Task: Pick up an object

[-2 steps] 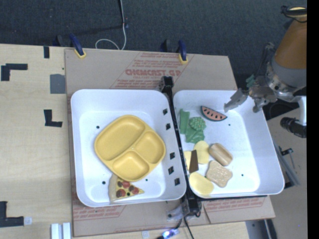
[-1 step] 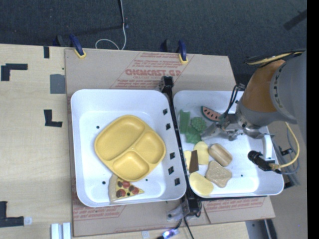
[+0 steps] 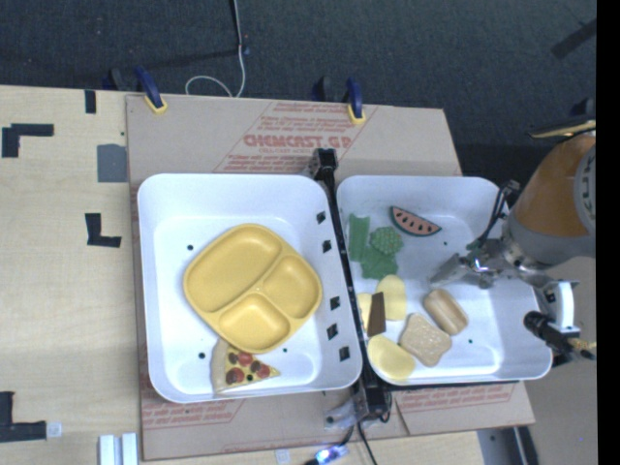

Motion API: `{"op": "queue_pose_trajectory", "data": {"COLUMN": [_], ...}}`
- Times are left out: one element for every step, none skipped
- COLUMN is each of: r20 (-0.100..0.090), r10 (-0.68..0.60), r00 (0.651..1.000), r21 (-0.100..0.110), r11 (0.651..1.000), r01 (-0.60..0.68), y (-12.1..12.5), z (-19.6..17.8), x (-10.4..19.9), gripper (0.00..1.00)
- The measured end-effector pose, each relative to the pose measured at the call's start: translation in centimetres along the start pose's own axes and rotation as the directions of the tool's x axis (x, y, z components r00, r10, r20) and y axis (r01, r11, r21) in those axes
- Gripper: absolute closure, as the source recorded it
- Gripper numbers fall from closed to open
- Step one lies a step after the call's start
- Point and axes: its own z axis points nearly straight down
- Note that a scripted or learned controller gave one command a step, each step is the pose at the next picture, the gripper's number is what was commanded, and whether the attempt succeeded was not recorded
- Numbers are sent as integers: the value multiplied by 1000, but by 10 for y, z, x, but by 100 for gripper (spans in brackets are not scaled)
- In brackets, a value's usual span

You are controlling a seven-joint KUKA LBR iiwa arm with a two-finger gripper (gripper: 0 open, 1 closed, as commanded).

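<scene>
You had two white bins side by side on a cardboard sheet (image 3: 291, 134), and the arm (image 3: 557, 201) leaned in over the right bin (image 3: 465, 190) from its right rim. The left bin (image 3: 155, 260) held a yellow divided plate (image 3: 252, 284), tilted so one corner pointed toward the near edge, with a pizza slice (image 3: 240, 366) just beside that corner. Everything else lay in the right bin: green pieces (image 3: 373, 245) near the divider, a watermelon slice (image 3: 415, 223) toward the far wall, then a pale yellow piece (image 3: 390, 294), a dark brown bar (image 3: 377, 313), a bread roll (image 3: 446, 310), a cracker (image 3: 424, 339) and a flat yellow disc (image 3: 389, 358) clustered toward the near wall. The gripper (image 3: 475, 264) hung low over bare bin floor right of the green pieces, and you could not tell from this slant how it was set; nothing showed in its grasp. The nearest candidate, in my judgement, was the bread roll, which lay just toward the near wall and slightly left of the gripper, close beside it. Its long axis ran diagonally, from far-left to near-right, so you would likely have wanted the grasp set across that line. The cracker touched or nearly touched the roll's near side, which could have crowded the approach.
</scene>
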Motion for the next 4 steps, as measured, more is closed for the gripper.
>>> {"op": "queue_pose_trajectory", "data": {"r20": [6, -1, 0, 0], "r10": [4, 5, 8, 5], "r00": [1000, 1000, 1000, 1000], "r21": [-3, 6, 8, 9], "r11": [1000, 1000, 1000, 1000], "r01": [-4, -5, -8, -5], "y": [-59, -63, 0, -12], "z": [0, -9, -66, -96], "x": [26, 29, 84, 147], "gripper": [0, 100, 100, 100]}}
